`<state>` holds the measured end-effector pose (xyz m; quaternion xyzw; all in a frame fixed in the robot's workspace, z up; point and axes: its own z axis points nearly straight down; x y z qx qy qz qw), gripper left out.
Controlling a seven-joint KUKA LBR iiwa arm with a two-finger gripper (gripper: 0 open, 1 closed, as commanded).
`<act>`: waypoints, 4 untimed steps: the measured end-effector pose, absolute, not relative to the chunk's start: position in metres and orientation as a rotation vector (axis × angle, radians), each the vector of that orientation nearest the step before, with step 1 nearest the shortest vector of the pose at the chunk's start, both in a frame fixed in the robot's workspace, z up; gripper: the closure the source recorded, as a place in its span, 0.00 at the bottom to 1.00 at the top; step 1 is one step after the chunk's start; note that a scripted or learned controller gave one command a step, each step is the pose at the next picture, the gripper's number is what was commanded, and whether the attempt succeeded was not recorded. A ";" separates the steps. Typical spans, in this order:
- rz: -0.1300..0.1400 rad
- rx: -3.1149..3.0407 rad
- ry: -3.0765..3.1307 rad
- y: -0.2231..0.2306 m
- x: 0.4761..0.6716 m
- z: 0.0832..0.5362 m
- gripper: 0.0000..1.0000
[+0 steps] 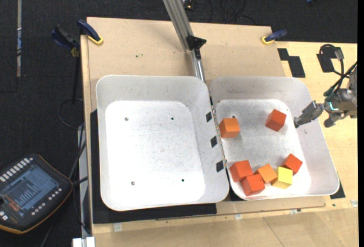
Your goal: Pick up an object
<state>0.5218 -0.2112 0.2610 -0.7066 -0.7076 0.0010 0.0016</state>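
Observation:
The right bin (318, 183) holds several cubes. An orange cube (229, 127) lies near its left wall and a red-orange cube (276, 120) sits toward its upper right. Along the front are two red cubes (241, 169) (253, 184), an orange one (267, 173), a yellow one (284, 176) and another red-orange one (293, 163). My gripper (311, 123) hangs over the bin's right rim, just right of the upper red-orange cube. It is open, and nothing sits between its fingers (304, 114).
The left bin (108, 98) adjoins the right one at the middle. A slanted metal pole (176, 7) comes down from the back to the bins' shared edge. A teach pendant (28, 189) lies off the bench at lower left. Clamps (91, 32) (273, 37) grip the board's back corners.

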 end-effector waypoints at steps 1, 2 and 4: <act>0.001 -2.220 -2.223 -0.211 0.523 0.263 0.00; 0.005 -2.219 -2.216 -0.215 0.521 0.200 0.00; 0.003 -2.219 -2.218 -0.204 0.524 0.095 0.00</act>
